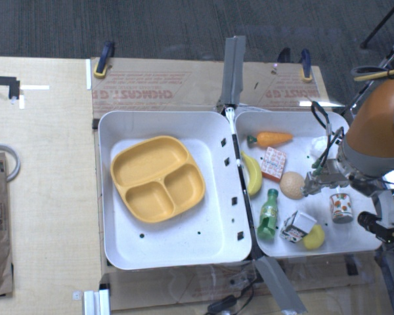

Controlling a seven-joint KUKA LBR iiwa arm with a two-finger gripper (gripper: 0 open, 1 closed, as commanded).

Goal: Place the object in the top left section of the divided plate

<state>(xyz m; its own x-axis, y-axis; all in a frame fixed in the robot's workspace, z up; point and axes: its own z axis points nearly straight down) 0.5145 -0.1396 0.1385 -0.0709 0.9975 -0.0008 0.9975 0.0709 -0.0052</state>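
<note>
No object sits in the divided plate [157,178] yet; candidates lie in the right bin [354,245], the tan ball [291,185] nearest the pincer [313,182]. Pincer low beside that ball, likely lining up a pick; grip state cannot be told. Plate lies tilted in the left bin [111,241], all sections bare.

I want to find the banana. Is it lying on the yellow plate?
No, the banana lies in the right bin, against its left wall, while the yellow divided plate sits in the left bin.
</note>
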